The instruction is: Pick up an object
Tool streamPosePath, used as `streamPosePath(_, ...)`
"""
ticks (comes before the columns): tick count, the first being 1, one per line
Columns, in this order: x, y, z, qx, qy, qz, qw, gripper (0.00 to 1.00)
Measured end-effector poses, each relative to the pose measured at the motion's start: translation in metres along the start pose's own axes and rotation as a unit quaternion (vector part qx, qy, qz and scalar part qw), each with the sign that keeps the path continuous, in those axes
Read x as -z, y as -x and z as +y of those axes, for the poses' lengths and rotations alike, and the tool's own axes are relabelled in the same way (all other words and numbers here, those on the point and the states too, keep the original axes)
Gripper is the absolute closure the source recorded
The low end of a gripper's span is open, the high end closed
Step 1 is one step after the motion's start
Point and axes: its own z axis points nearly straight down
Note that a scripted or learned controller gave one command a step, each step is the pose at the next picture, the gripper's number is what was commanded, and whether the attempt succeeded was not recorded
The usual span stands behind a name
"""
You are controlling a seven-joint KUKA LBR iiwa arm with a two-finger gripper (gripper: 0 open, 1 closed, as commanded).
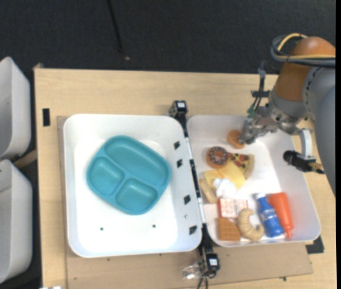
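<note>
Croissant [250, 223] and bottles sit at the near rim; gripper works the far corner of the right bin.

Gripper [247, 131] sits low over the far-left part of the right bin [303, 188], its tip touching or just above a small round orange-brown piece [235, 139]; whether it is spread or closed on that piece cannot be told from this slant. Risk, in my judgement: the piece lies near the bin's far wall, so a closing grasp may push it against the wall or nip only its edge, and it would drop on lifting. Chocolate doughnut [217, 156] and pizza slice [241, 160] lie just beside and could be nudged. Wrist points steeply down, with the orange band [291, 83] above it and the grey arm [322, 113] entering from the right. Left bin [77, 221] holds a teal divided plate [128, 173].
</note>
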Motion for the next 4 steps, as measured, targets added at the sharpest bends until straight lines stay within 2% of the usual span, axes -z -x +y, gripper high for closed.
streamPosePath(3, 0.131, 0.003, -0.005, -0.003, 0.001, 0.002, 1.0000, 1.00)
streamPosePath(4, 0.119, -0.051, -0.014, -0.003, -0.002, 0.003, 1.0000, 1.00)
